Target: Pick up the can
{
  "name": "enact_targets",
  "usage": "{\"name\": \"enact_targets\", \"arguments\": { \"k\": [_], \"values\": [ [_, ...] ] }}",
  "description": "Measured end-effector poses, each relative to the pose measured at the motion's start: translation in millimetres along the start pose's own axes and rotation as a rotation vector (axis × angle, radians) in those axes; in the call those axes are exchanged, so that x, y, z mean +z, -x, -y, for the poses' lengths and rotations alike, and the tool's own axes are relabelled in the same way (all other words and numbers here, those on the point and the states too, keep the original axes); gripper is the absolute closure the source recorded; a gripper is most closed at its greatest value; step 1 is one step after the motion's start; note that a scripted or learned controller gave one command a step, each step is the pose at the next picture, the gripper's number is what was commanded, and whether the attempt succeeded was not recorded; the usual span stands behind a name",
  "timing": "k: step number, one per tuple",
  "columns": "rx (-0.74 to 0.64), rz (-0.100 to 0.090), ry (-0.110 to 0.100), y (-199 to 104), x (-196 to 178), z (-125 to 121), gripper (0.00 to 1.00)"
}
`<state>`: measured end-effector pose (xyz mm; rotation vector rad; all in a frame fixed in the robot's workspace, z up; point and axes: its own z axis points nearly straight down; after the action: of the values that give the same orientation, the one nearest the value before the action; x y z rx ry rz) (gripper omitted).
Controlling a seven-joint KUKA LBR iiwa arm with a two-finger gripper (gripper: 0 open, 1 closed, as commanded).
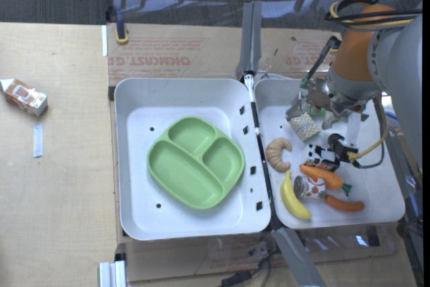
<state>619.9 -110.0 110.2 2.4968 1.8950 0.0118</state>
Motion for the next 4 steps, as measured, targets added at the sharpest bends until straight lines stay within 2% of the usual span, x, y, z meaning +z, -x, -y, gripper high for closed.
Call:
{"name": "enact_targets", "arguments": {
  "k": [1,2,3,4],
  "values": [
    [-0.002,0.001,-0.001,0.7,-8.5,0.0,1.00],
    [-0.001,0.002,-0.001,0.7,-8.5,0.1,0.00],
    [-0.002,0.002,-0.002,1.5,-17.0,0.0,1.00],
    [-0.002,0.003,-0.002,1.5,-17.0,0.1,0.00]
  ]
}}
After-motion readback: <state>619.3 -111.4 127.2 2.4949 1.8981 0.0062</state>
